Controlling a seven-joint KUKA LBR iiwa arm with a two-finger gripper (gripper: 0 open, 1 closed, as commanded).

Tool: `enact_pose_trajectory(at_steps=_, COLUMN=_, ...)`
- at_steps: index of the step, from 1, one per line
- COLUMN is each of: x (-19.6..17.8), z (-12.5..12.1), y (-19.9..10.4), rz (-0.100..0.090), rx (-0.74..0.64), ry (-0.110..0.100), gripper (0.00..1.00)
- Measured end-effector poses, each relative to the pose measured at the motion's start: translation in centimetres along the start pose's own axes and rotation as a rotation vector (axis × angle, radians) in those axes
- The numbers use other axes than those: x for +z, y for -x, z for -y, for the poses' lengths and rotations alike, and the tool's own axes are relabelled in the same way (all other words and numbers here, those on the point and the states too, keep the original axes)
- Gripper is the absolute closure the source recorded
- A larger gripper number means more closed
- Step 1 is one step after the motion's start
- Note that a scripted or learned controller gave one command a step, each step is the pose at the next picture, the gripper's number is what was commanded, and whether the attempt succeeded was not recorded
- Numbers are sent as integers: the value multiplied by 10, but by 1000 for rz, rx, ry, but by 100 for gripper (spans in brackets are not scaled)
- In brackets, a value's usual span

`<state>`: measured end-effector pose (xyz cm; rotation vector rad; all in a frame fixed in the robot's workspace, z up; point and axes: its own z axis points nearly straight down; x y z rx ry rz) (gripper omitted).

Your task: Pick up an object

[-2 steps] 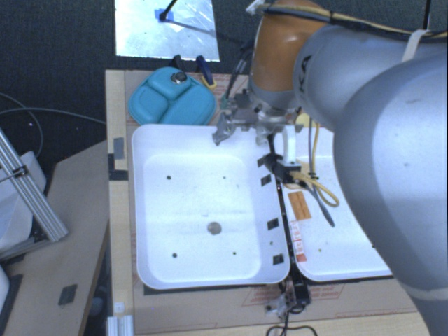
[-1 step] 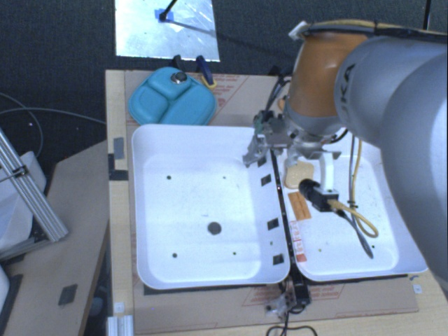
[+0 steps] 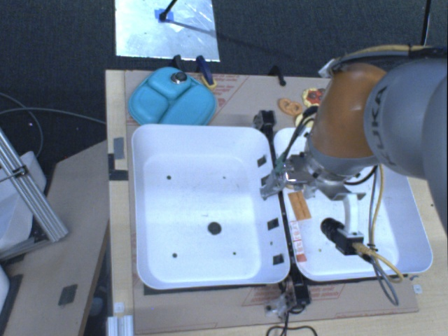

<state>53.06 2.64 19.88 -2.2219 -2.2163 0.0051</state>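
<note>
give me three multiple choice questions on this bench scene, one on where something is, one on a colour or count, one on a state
1. Where does the blue plastic container lie?
A. inside the left bin
B. on the bench behind the left bin
C. inside the right bin

2. How many shallow white bins stand on the bench?
A. one
B. two
C. three

3. How is the arm placed?
A. reaching over the right bin
B. reaching over the left bin
C. pulled back off the bench

Answers:
1 B: the container rests on the bench past the far rim of the left bin.
2 B: the left bin and the right bin sit side by side.
3 A: its orange band and wrist hang above the right bin.
</note>
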Motion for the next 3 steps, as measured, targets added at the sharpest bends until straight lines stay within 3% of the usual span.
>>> enact_pose_trajectory(at_steps=1, x=25, z=0, y=-137, rz=-3, rx=-16, ry=5, gripper=0)
enact_pose_trajectory(at_steps=2, x=66, z=32, y=-96, rz=0, rx=-3, ry=4, gripper=0)
enact_pose_trajectory(at_steps=3, x=-35, z=-9, y=6, rz=2, rx=1, ry=12, gripper=0)
